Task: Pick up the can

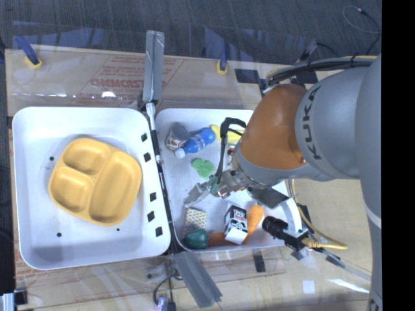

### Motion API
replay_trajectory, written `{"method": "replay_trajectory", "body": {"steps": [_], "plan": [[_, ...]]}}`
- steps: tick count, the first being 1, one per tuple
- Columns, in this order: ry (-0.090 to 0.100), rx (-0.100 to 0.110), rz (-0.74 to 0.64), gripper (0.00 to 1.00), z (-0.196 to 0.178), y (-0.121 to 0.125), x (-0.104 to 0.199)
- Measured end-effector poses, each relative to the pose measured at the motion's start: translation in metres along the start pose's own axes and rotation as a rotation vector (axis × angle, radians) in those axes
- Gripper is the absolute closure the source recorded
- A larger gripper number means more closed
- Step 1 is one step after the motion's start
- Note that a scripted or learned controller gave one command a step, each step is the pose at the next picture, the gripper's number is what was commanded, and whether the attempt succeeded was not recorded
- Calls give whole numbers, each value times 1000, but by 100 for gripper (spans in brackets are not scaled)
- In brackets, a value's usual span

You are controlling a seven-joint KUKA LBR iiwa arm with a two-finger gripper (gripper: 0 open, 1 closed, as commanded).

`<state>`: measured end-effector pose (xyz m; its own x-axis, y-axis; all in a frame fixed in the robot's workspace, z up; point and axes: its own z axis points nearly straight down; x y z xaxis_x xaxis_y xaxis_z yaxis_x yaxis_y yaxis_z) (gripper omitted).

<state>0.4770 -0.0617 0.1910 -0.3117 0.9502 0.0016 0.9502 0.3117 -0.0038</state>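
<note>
entry: pick up the can. status: not done, grasp outstanding.

item 1, task thing: small grey metal can with a red and white patch (176,137). location: far left corner of the right shallow white bin (174,180), close to the wall shared with the left shallow white bin (32,141). it lies on the bin floor, touching or just beside a blue plastic bottle with a white cap (200,140) on its right. looks short and somewhat dented; the label is too small to read. judged light and hard-sided, and likely to roll if nudged.

item 2, claw (211,190): low over the middle of the right bin, just below a small green ridged piece (203,168), well apart from the can. whether it is apart or together: cannot tell. nothing is seen clamped in it.

item 3, other stock, right bin, near edge: white carton with black and red print (237,224); orange carrot-shaped toy (255,216); dark green rounded toy (196,240). left bin: 1 yellow plastic tray with 3 compartments (95,180).

done: nothing that shows; the can is on the bin floor. left: travel to the far left corner, close on the can clear of the bottle, lift. judged early in the task.
</note>
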Motion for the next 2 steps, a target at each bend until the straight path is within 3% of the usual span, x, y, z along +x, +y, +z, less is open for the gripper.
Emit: {"method": "replay_trajectory", "body": {"steps": [2], "plan": [[0,0,1,0,0,0,0]]}}
